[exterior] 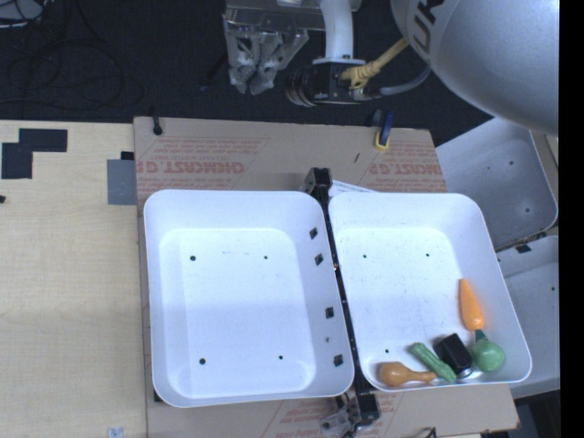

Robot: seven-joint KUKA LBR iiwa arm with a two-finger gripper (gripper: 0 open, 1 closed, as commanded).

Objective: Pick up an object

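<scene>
Camera view: two shallow white bins are sitting side by side on a cardboard sheet (274, 153) covering the pale wooden tabletop (64, 272). The left bin (164, 217), at centre frame, is showing a bare white floor with a few dark dots. The right bin (401, 210) is holding a small cluster of objects in its lower right corner: an orange pear-shaped toy (404, 373) is lying along the bottom wall, a green stick-like piece (431, 359) is resting just beside it, a black block (453, 353) is sitting against that, a green round object (488, 355) is lying at the corner, and an orange carrot-shaped piece (470, 305) is lying above them near the right wall. At the top centre of the frame, the pincer (262, 62) is hanging well apart from the bins, over the dark background; whether its fingers are open is impossible to tell, and nothing is showing between them. The grey arm (484, 35) is filling the upper right corner.
</scene>
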